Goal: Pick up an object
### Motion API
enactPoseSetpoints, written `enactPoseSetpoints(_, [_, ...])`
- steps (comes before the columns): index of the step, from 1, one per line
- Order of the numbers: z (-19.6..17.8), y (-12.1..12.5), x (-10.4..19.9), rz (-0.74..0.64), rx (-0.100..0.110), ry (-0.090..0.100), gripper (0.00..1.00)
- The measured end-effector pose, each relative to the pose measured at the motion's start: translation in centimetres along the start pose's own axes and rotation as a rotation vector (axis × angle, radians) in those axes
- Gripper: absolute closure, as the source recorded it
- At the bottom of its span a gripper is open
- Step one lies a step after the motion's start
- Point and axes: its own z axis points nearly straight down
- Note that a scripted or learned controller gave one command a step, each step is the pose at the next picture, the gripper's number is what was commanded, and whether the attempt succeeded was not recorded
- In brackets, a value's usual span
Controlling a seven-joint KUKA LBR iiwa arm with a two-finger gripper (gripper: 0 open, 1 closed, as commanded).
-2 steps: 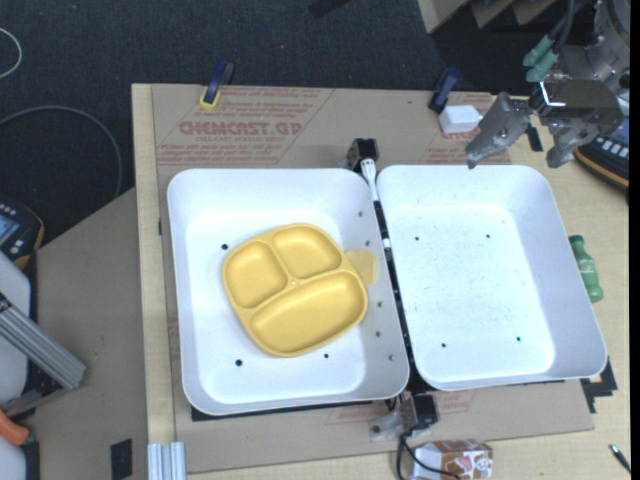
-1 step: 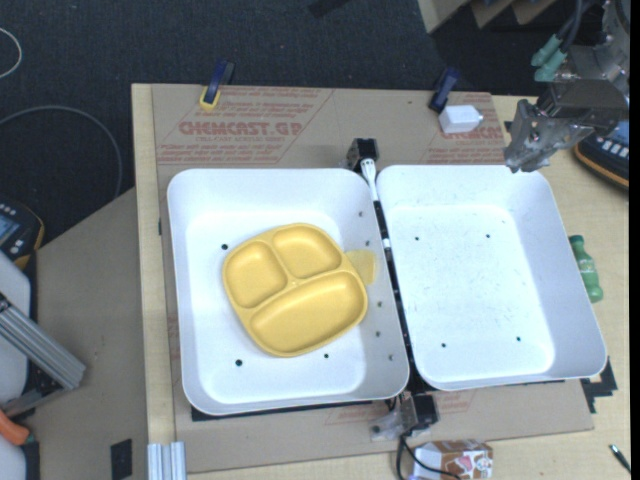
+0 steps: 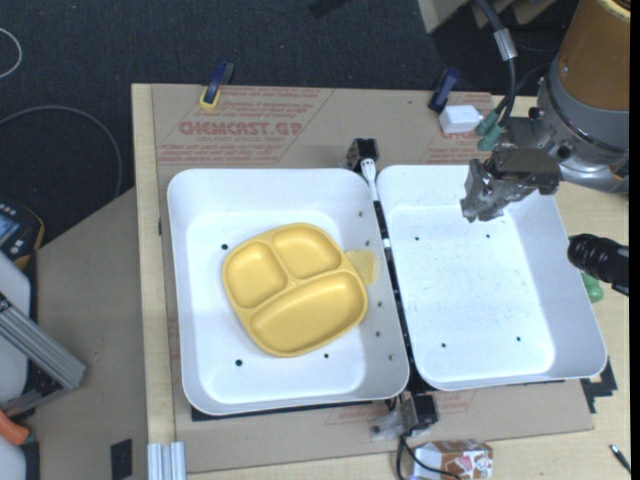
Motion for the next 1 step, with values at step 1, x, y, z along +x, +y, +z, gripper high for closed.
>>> enactPoseSetpoints(1, [2.37,0.04,5.78,-0.007,-0.003,0.001,1.00])
